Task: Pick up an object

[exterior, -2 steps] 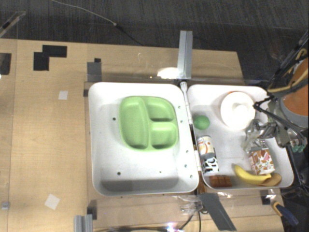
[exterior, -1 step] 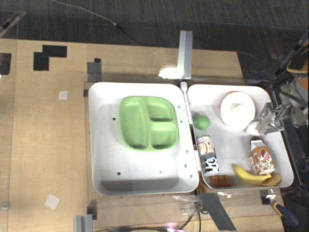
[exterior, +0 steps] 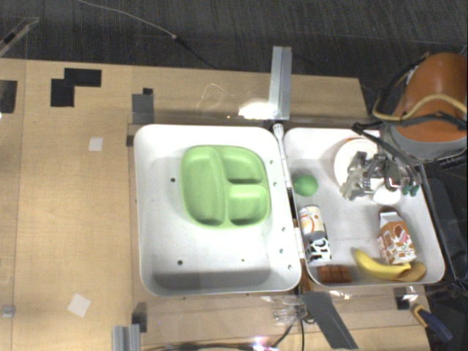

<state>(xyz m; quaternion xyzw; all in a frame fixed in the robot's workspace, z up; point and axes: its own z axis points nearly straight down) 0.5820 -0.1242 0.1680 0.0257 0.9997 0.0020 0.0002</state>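
Note:
My gripper [exterior: 360, 183] hangs over the upper middle of the right bin [exterior: 431, 225], above a white round dish [exterior: 349, 158]. Nothing shows between its fingers. In the same bin lie a green ball [exterior: 305, 185] at the left wall, a small can [exterior: 311, 221] with an orange label, a black-and-white patterned carton [exterior: 318, 250], a brown bar [exterior: 335, 273], a yellow banana [exterior: 384, 266] and an orange-and-white carton [exterior: 395, 240] at the right.
The left bin [exterior: 157, 218] holds a green divided tray [exterior: 224, 185]. A metal post [exterior: 281, 82] stands behind the divider between the bins. The grey arm with its orange band [exterior: 431, 97] reaches in from the upper right.

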